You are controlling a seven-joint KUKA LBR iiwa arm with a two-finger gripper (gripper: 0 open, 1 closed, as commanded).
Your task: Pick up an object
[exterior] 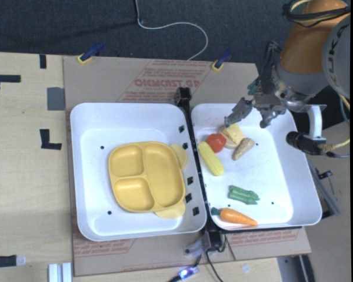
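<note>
Two shallow white bins are seen side by side on a brown cardboard sheet, on which red printed lettering is visible above the bins but cannot be read at this size. The left bin holds a yellow divided tray with three compartments. In the right bin six toy foods are found: a red tomato, a pale yellow cheese wedge just beside it, a tan potato-like piece to the right of the wedge, a yellow corn cob near the bin's left wall, a green bean pod lower down, and an orange carrot at the near edge.

The gripper is shown above the far part of the right bin, its two fingers spread apart, with nothing between them. One fingertip lies just above the cheese wedge. The arm, grey with an orange band, enters from the right. A white cable is seen on the dark floor beyond the bench.
</note>
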